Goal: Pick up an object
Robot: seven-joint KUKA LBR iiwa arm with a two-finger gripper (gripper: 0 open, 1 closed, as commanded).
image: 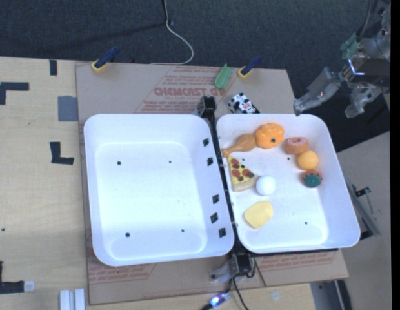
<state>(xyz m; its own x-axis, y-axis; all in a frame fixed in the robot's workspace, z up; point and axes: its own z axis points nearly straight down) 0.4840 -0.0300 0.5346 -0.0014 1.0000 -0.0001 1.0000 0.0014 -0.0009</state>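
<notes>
Two white bins sit side by side on the worktop [32, 173]. All the pickable things lie in the right bin [339, 202]: a small orange pumpkin [270, 135] near the far rim, a tan drumstick [239, 144] touching its left side, a glazed doughnut [295, 144] just right of it, an orange ball [308, 160] below that, and a small red and green piece [311, 179] nearer still. A pizza slice [240, 173] lies by the dividing wall, a white ball [266, 185] just beside it, a pale yellow lump [258, 214] nearer the front. A black and white toy [241, 103] rests outside the bin. The gripper [316, 95] hangs beyond the far right corner, jaws holding nothing; whether they are spread I cannot tell
</notes>
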